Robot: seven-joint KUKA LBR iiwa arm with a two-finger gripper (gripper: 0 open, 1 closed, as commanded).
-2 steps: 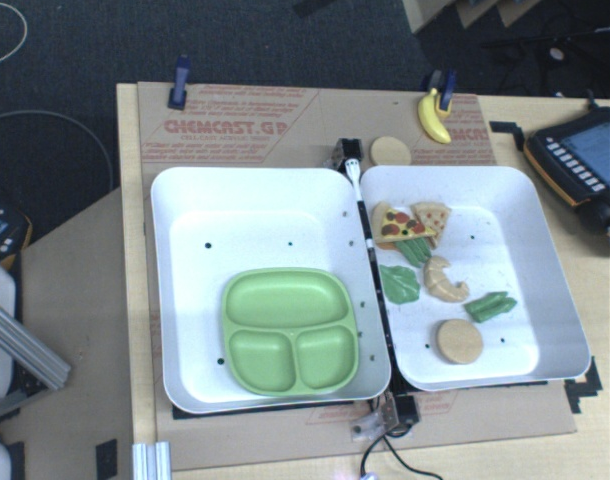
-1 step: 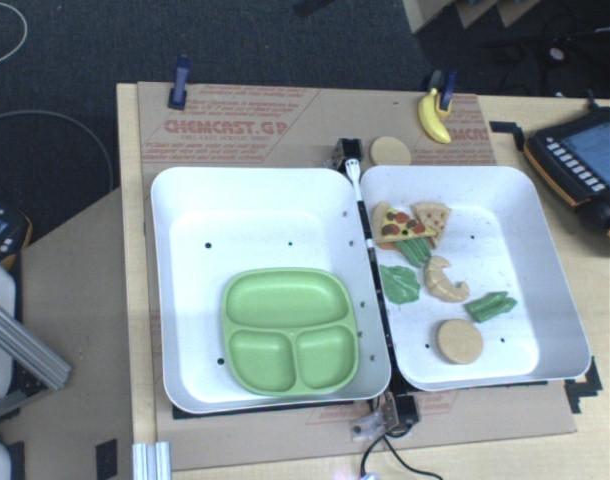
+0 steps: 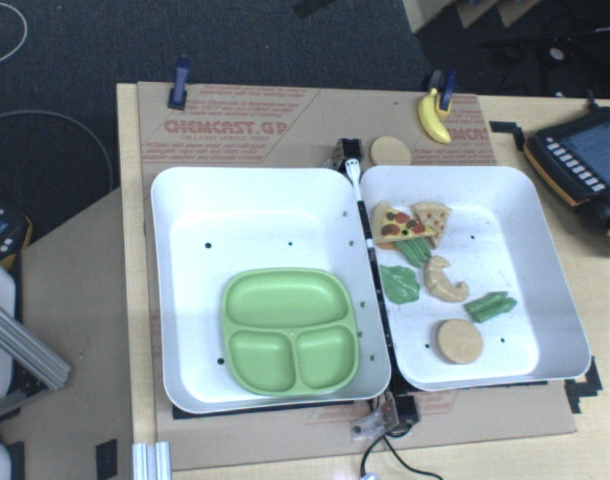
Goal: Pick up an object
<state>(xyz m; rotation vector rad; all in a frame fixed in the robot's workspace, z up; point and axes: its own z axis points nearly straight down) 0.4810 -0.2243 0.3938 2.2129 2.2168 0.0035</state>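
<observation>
1. The gripper's state cannot be told at this moment, so the pick is judged as not yet begun, with every candidate lying loose in the right bin [image 3: 545,268].
2. The candidates cluster in that bin's left half: a pizza slice [image 3: 400,223] at the top, a cracker-like wedge [image 3: 432,216] touching it, a green leaf [image 3: 399,284] near the dividing rim, a tan croissant-like piece [image 3: 446,280] in the middle, a green pod [image 3: 490,306] to its right, and a round cookie [image 3: 458,340] lowest.
3. The cookie looks the best target: it sits apart from the others, with bare bin floor around it.
4. The pizza slice and wedge touch, so a grasp there risks nudging both.
5. The leaf appears thin and flat, though the view is too coarse to be sure; fingers may slide over it.
6. The left bin [image 3: 185,218] holds a green divided plate [image 3: 288,330], best left alone.
</observation>
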